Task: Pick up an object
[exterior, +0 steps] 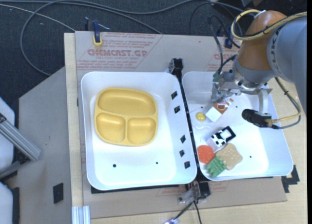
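Currently the grey gripper (222, 95) is hovering low in the right shallow white plastic bin (273, 142), just over a small smooth white block with a reddish-brown patch (217, 112); apart or together, I cannot tell. Seemingly the approach step is running; next is calling for a short descent, avoiding the round yellow ball (200, 117) beside it.

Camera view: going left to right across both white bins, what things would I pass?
Yellow three-compartment plastic plate → small yellow round piece → tan toast-shaped toy slice
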### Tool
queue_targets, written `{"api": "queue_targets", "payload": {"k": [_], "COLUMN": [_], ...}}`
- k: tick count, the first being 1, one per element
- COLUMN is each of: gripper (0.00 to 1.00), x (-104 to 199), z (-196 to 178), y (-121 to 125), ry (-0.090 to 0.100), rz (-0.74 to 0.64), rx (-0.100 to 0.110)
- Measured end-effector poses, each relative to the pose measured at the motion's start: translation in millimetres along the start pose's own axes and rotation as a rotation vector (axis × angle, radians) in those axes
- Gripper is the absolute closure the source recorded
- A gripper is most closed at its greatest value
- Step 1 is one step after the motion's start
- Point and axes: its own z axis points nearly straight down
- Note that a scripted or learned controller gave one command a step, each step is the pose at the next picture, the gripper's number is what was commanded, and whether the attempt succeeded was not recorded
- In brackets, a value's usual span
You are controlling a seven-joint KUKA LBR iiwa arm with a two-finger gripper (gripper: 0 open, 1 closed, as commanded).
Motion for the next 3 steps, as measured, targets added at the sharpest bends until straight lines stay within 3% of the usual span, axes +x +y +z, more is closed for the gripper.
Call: {"api": "queue_targets", "payload": {"k": [2,3], "gripper": [1.0,1.0], "x": [-4.8,-4.9], "z": [-118.3,-136.8], "y": [-1.7,-0.5], "ry": [0.007,0.008], "rz": [-0.001,-0.002], "rx": [0.009,0.013]}}
